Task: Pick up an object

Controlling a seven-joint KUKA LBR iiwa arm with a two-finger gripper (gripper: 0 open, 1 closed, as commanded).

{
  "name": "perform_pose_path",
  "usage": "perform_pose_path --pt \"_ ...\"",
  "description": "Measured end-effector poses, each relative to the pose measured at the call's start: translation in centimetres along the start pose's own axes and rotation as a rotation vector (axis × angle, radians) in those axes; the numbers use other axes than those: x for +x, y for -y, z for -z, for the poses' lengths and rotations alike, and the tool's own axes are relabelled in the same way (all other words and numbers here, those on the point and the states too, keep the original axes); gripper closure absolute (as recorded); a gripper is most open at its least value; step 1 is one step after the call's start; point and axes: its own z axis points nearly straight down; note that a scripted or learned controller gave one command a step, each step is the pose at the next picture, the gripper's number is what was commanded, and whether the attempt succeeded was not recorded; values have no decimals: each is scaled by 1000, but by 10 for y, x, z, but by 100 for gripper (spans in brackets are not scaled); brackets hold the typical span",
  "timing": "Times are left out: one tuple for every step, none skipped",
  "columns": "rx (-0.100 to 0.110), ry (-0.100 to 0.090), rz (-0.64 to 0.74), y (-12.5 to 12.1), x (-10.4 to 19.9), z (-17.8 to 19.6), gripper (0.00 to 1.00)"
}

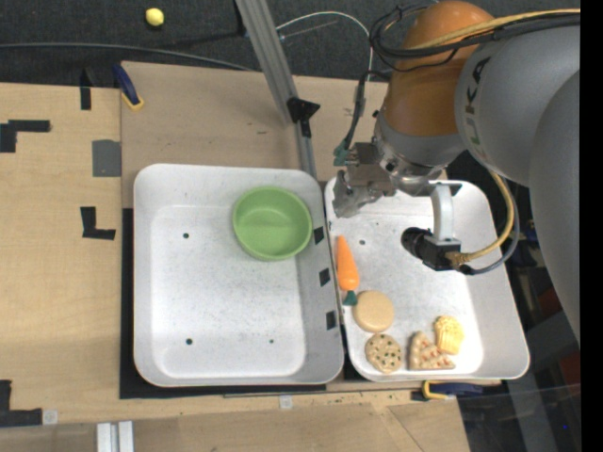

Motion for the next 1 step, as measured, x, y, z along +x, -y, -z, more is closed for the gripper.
perform_pose_path --pt "0 1 -1 -10 49 -3 100"
